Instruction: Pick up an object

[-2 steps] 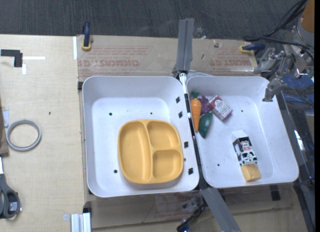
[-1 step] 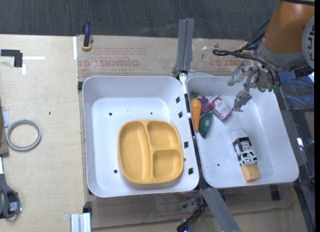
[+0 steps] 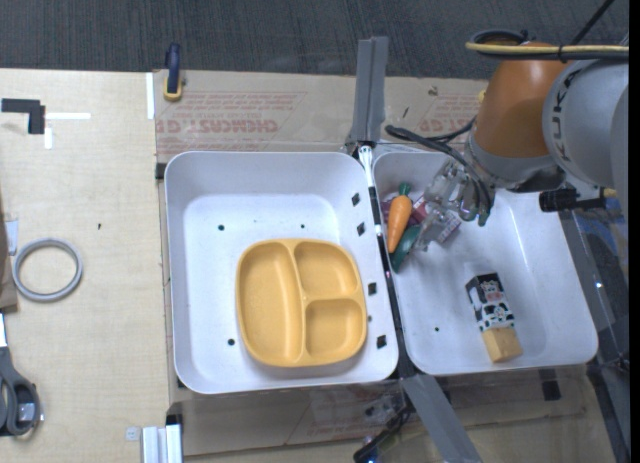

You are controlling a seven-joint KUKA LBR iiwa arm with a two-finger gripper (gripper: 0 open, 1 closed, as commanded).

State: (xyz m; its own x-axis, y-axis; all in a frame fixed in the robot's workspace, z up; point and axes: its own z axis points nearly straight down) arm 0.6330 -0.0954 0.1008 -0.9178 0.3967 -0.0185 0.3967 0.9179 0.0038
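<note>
— Carrot (image 3: 399, 219) first: where is it?

— Toy carrot, orange with a green top, in the right bin (image 3: 545, 351), lying against that bin's left wall near the back corner. Something green and something pink or red lie touching it, but they are too tangled to name.

— And the gripper (image 3: 446, 213)?

— Just beside the carrot, on its right, low over the same cluster. Its metal fingers point down and to the left; whether they are spread or closed, or have anything between them, I cannot tell from this angle.

— What else is in that bin?

— A small block (image 3: 492, 317) with a black-and-white printed upper part and a tan lower end, lying well apart from the carrot, toward the front.

— Left bin (image 3: 200, 191)?

— A yellow divided plate (image 3: 302, 302) with three compartments, near its front.

— Anything crowding the carrot?

— The wall between the bins on one side, the cluttered pieces and the gripper on the other.

— Beyond the bins?

— A grey tape ring (image 3: 45, 269) on the bench at far left, with scissors (image 3: 17, 401) near the bottom-left corner.
</note>
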